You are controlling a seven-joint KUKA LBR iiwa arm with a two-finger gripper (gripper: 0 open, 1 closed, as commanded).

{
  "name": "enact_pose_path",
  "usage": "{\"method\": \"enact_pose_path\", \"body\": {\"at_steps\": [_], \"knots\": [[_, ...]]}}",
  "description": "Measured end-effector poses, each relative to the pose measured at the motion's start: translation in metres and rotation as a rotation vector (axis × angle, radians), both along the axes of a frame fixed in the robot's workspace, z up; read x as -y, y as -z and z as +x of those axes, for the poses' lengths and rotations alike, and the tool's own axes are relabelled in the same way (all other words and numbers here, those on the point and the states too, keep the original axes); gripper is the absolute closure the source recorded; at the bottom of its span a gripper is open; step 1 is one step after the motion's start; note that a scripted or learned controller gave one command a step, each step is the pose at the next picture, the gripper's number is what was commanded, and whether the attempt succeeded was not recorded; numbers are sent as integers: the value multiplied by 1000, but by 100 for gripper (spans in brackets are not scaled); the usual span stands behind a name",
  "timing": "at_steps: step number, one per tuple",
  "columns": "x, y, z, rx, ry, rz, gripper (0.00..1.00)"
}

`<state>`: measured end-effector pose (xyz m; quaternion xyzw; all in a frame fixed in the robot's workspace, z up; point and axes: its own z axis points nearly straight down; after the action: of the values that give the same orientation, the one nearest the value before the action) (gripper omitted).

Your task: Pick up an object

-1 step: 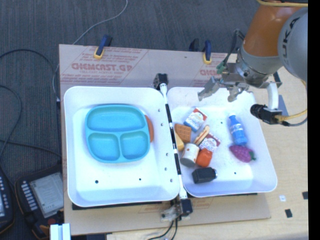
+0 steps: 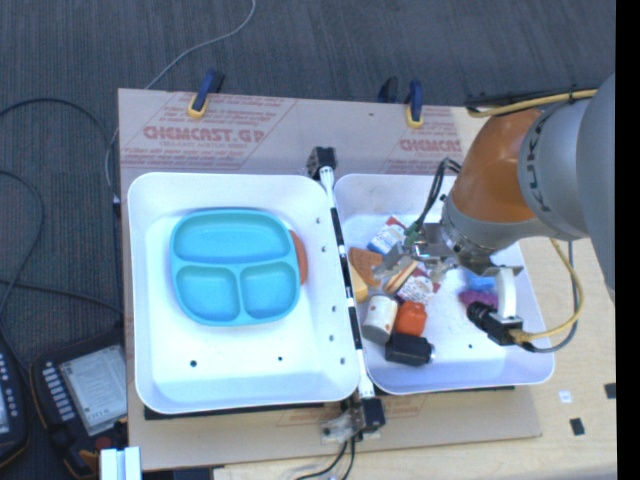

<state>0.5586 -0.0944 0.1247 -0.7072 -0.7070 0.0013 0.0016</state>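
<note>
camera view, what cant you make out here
- Gripper: jaws lost among the clutter in the right bin, open or shut unclear.
- Packet print: too small to read.
- Orange piece: mostly hidden behind the blue tray.
- Arm: cut off at the right.

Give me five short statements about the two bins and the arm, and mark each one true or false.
1. The blue divided plate lies in the left bin. True.
2. The arm reaches over the left bin. False: it is over the right bin, above the pile of small objects.
3. The blue divided plate has three compartments. True.
4. The black object lies at the far end of the right bin, by the clamps. False: it lies at the near end, just below the orange object.
5. Two clamps grip the board's far edge. True.
</note>
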Motion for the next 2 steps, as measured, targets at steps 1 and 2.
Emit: {"method": "enact_pose_path", "body": {"at_steps": [1,2], "knots": [[1,-11,1,3,0,-1,100],[1,-10,1,3,0,-1,0]]}}
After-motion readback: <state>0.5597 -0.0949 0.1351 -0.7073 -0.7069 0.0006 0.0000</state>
